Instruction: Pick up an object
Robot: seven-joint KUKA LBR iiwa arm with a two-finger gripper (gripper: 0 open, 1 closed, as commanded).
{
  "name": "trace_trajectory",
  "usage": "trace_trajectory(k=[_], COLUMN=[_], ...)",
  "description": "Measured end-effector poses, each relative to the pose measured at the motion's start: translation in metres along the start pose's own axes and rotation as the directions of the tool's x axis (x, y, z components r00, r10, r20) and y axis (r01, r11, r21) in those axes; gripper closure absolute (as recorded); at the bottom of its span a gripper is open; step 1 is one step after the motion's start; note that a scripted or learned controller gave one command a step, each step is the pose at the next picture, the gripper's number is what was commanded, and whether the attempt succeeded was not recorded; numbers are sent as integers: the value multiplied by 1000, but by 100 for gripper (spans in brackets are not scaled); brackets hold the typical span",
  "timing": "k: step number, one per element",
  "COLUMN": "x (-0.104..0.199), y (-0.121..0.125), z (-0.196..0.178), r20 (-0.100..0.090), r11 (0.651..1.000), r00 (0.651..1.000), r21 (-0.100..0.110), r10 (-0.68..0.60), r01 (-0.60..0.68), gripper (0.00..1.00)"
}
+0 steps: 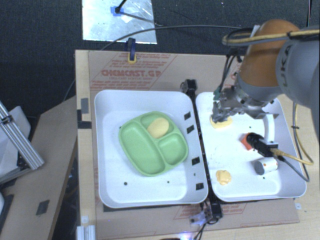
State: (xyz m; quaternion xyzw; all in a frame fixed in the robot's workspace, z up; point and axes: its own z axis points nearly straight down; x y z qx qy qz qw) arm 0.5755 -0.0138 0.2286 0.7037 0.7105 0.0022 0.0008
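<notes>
Where left bin holds green tray, yellow lump sits inside.

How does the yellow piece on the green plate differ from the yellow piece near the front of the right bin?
The yellow piece on the green plate sits in a compartment of the divided plate in the left bin; the small yellow piece lies bare on the right bin's floor. The plate piece looks larger and smoother; the other looks lumpier. Both are pale yellow and lie apart from the claw.

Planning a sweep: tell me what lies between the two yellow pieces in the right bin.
Bare white bin floor between the upper piece and lower piece, per the camera view.
</notes>
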Motion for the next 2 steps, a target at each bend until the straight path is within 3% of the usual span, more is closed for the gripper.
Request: trace_trajectory(k=[2], x=[94], y=[31], z=[2], r20=[1], r11=[1000], r00=[1000], r21=[1], r10=[2], r01=[-2], gripper=[100])
